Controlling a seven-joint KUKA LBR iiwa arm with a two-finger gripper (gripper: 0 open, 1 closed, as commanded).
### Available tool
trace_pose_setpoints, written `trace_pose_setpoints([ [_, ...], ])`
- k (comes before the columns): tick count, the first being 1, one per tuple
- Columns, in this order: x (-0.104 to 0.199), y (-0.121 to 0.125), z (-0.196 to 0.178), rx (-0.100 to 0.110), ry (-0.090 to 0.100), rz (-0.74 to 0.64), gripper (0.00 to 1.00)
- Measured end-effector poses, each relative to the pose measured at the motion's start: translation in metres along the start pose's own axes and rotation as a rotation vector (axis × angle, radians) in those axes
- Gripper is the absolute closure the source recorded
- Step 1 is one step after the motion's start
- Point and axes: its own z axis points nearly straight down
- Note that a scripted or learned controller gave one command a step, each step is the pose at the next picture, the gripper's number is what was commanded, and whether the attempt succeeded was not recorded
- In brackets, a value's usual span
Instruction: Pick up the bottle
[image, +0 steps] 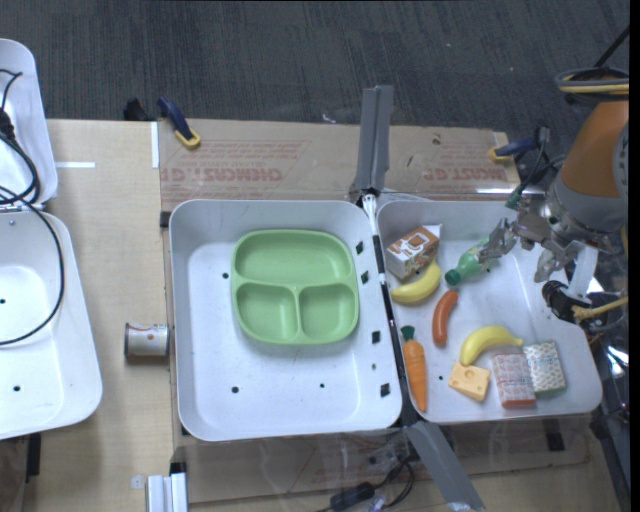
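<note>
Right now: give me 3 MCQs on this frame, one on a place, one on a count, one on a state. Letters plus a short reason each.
1. Where does the green bottle lie?
A. In the right bin, near the gripper
B. On the green tray
C. On the bench outside the bins

2. How many bananas are in the right bin?
A. One
B. Two
C. Four

3. What is on the green tray in the left bin?
A. A carrot
B. A stack of boxes
C. Nothing

Answers:
1 A: the bottle lies on the right bin's floor, next to the gripper.
2 B: one banana by the small carton, another banana by the cheese.
3 C: all three compartments show bare green.
</note>
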Motion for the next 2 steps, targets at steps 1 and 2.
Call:
trace_pose_setpoints([
  [1,0.013,0.028,0.069,0.000,0.000,-0.052,0.00],
  [2,0.071,0.014,0.058,-0.001,-0.006,0.120,0.00],
])
